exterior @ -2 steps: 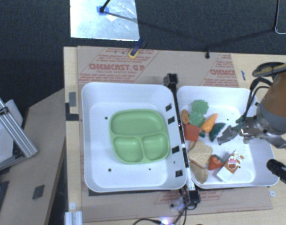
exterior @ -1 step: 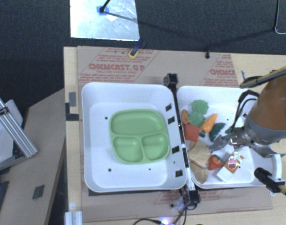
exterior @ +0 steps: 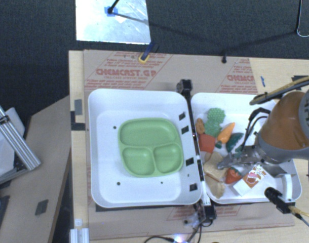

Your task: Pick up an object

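Observation:
The right bin [exterior: 245, 103] holds a heap of toy food: a green broccoli [exterior: 215, 116], an orange carrot [exterior: 226, 132], a red block [exterior: 206, 143], a tan bread-like piece [exterior: 214, 172], a small red piece [exterior: 232, 176] and a white card with red print [exterior: 251, 179]. My gripper [exterior: 229, 161] reaches in from the right, low over the heap's front, just above the small red piece and beside the tan piece. Its metal fingers [exterior: 223, 163] point left. I see nothing clearly held between them.
The left bin [exterior: 101, 115] bears a green three-compartment tray [exterior: 148, 147]. A black divider strip [exterior: 191, 135] runs between the bins. The arm's orange band [exterior: 291, 123] hangs over the right bin's right side. Cardboard lies under both bins.

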Controlling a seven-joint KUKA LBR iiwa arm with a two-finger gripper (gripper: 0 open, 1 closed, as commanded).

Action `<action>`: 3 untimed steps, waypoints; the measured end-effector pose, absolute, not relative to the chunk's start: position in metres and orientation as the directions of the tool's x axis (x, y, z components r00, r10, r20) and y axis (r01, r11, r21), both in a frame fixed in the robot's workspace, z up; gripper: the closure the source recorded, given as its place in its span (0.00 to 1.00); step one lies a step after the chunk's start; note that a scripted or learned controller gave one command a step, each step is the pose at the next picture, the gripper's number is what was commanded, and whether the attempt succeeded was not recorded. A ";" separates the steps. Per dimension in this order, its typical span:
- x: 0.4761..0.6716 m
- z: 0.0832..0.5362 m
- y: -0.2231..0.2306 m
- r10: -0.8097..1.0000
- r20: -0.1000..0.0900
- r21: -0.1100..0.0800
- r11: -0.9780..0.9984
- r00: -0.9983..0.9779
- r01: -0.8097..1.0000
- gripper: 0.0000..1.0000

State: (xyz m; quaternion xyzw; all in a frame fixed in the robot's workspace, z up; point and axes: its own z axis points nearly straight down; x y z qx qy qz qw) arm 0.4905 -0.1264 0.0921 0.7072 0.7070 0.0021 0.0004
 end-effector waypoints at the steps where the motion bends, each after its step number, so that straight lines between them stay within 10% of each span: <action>1: 0.493 0.088 -0.125 1.000 0.003 0.005 0.002 -0.002 1.000 0.00; 2: 0.495 0.099 -0.125 1.000 0.002 0.011 0.003 -0.003 1.000 1.00; 3: 0.500 0.150 -0.115 1.000 -0.001 0.006 0.006 -0.006 1.000 1.00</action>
